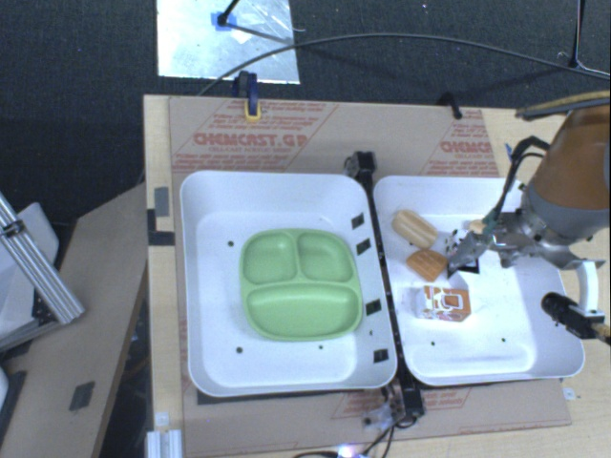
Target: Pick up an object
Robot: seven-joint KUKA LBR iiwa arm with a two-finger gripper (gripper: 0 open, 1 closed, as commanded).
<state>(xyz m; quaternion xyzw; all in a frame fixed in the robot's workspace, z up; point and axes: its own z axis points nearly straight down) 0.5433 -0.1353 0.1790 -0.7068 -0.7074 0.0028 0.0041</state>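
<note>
- Near edge of surface (286, 410): bare board, cable clutter by the joint between the two bins.
- Left bin (205, 256): carries a green divided plate (301, 284), three compartments, lying flat, central. Well apart from the tool; judged not the object of this attempt.
- Right bin (520, 351): carries three items in its left half.
- Nearest item: small packet (445, 302), white with orange and red print, lying flat, just below the tool tip.
- Next: orange-brown block (428, 263), tilted, touching or just beside the tool tip on its left side.
- Farthest item: tan bread-like roll (414, 226), long axis running from upper left to lower right, near the block; contact between the two cannot be told.
- Tool (461, 255): low in the right bin, reaching in from the right, tip pointing left toward the block. Dark parts merge at the tip; spread or pressed together cannot be told, and nothing confirmed as pinched.
- Governing relation: block lies immediately to the left of the tool in the view; packet just nearer the camera; roll beyond and to the upper left.
- Judgement: block the likeliest target, being nearest; closing and lift not yet evidenced. Risk of nudging the block against the roll rather than gripping it.
- Far side: arm body (573, 184), grey with orange band, over the right rim; printed board and a blue clamp (249, 89) beyond the bins.
</note>
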